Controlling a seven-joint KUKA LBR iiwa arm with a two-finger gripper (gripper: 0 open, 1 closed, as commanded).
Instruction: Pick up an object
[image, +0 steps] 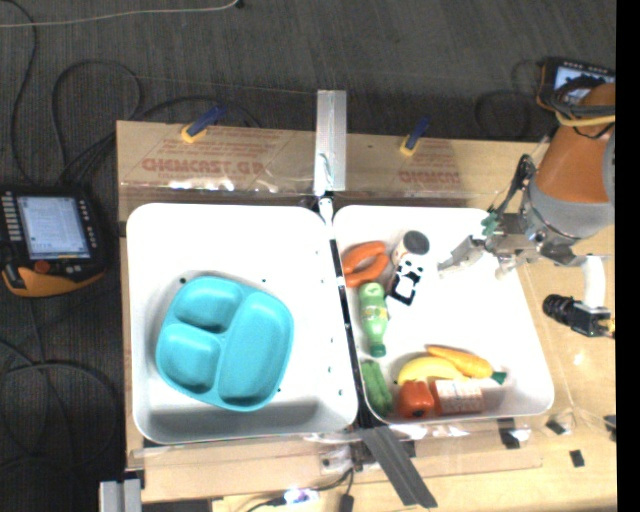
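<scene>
The right bin (500, 330) holds several items. An orange curved piece (362, 260) lies at its upper left, beside a small round dark-topped can (413, 243) and a black-and-white block (405, 283). A green bottle (373, 315) and a dark green cucumber (376, 385) lie along the left wall. A yellow banana (455, 362), a red pepper (417, 398) and a pale box (462, 397) crowd the front. My gripper (475, 262) hovers over the bin's upper right, open, with nothing between its fingers, right of the can.
The left bin (150, 240) contains a turquoise divided plate (225, 340). A metal post (331, 140) stands behind the divider between the bins. A handheld screen unit (48, 235) lies on the floor at the far left.
</scene>
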